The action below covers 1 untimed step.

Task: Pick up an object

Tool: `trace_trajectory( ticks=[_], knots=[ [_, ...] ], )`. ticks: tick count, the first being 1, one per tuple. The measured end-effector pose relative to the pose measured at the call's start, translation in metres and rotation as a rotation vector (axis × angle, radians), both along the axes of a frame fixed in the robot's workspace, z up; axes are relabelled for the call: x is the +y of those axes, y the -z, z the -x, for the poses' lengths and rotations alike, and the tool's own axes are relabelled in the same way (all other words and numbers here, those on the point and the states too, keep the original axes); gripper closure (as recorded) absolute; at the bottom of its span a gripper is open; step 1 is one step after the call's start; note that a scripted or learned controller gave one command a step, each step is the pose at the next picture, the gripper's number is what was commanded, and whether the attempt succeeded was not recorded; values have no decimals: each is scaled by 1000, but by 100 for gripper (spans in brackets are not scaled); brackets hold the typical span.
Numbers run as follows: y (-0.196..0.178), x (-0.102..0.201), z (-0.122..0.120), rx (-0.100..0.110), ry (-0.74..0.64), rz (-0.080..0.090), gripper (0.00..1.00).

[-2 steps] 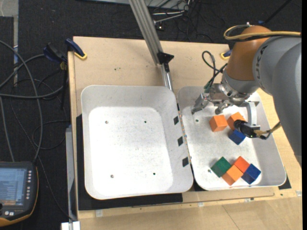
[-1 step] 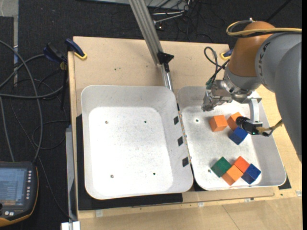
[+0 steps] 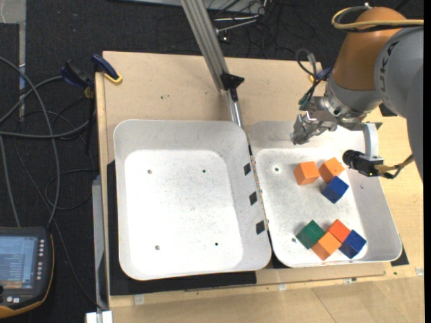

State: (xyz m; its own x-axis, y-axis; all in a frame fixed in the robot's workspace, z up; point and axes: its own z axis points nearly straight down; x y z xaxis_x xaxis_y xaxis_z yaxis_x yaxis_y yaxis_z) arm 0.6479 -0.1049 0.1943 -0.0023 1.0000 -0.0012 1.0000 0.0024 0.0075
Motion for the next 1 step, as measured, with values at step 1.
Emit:
trace_trajectory(
  ticks=[1],
  knots=[
    [-54,0,-2,-1,0,1,100]
  ],
)
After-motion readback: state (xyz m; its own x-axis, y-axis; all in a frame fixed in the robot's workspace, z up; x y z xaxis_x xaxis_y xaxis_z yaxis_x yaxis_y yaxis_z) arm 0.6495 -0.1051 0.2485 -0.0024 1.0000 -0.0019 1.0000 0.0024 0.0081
